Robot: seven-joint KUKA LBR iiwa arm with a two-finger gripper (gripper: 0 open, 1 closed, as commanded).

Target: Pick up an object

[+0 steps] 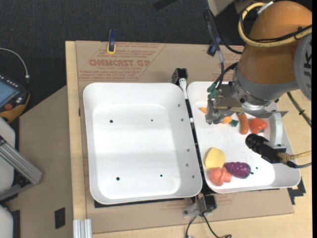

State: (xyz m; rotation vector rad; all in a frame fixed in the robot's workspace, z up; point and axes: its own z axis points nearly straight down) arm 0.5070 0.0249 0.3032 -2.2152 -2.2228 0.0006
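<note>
The left bin (133, 148) shows us its whole white floor, marked by four small dark dots, and that is the widest open room in the frame. It meets the right bin (265, 175) along a dark seam running down the middle. In the right bin, the things crowd two spots. A yellow piece (215, 157), a red chunk (219, 176) and a purple grape bunch (237, 169) cluster near the lower rim. An orange carrot (243, 123) and a red fruit (257, 125) lie touching at centre right. We see bare floor along the right bin's upper left corner. The arm (272, 48) comes in from the upper right, its wrist pointing steeply down. The gripper (215, 117) sits low over the bin's upper left part, just left of the carrot. We cannot tell whether it is spread or closed, or whether it touches anything.
</note>
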